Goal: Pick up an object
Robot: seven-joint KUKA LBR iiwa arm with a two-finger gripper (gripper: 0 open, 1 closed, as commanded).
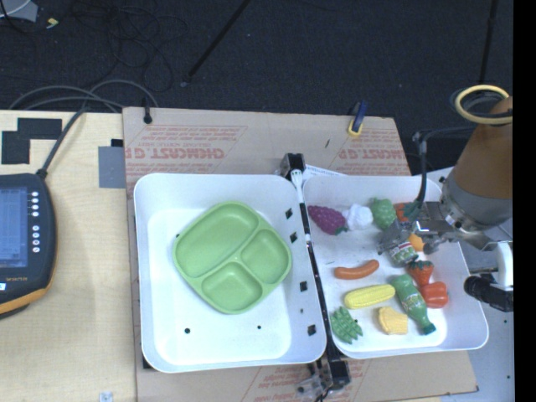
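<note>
My gripper (pixel 404 243) reaches in from the right and hangs low over the right bin (pixel 469 337), among the toy foods. Directly around it lie a green broccoli (pixel 383 213), a small orange and yellow piece (pixel 415 243) and a red strawberry-like piece (pixel 421 271). Whether any of them is held is unclear. Further left in the bin are purple grapes (pixel 328 219), a white piece (pixel 360 216) and an orange sausage (pixel 356 270). Toward the front lie a corn cob (pixel 368 296), a green bottle (pixel 414 301), a yellow wedge (pixel 392 321), a leafy green (pixel 346 325) and a red piece (pixel 435 292).
The left bin (pixel 159 325) holds a green divided plate (pixel 233 256). A raised divider (pixel 306 258) separates the two bins. A teach pendant (pixel 21 241) lies on the bench at far left. The arm's orange band (pixel 490 157) stands above the right bin's far right side.
</note>
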